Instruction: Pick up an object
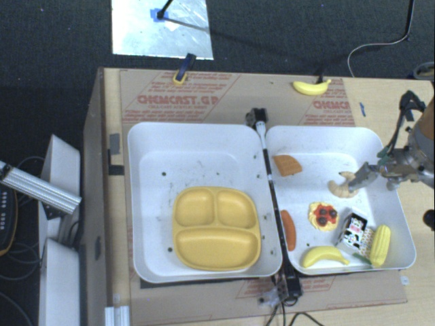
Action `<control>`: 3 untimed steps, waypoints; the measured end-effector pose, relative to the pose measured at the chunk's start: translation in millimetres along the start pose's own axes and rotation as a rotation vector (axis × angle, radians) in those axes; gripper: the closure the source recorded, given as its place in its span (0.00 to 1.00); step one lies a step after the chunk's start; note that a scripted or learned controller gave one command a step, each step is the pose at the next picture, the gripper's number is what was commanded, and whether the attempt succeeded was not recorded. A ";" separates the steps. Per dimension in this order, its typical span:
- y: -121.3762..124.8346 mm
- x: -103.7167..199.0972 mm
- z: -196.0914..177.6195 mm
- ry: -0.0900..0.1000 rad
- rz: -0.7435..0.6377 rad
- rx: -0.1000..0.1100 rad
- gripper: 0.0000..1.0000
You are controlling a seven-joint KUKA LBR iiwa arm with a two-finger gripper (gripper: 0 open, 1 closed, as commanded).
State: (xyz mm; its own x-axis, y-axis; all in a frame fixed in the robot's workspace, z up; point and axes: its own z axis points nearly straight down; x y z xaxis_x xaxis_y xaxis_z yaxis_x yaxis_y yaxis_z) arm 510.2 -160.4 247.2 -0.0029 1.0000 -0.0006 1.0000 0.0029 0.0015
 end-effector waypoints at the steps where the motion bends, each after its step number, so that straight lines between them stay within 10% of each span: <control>1: 64.7 47.4 95.1 0.001 0.000 0.002 0.00; 3: 7.9 26.8 163.1 0.001 0.003 0.001 0.00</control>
State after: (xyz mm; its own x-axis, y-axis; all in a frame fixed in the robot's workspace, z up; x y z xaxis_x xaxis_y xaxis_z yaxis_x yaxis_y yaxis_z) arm 518.3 -133.7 84.1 -0.0004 1.0000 0.0002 1.0000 0.0004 0.0001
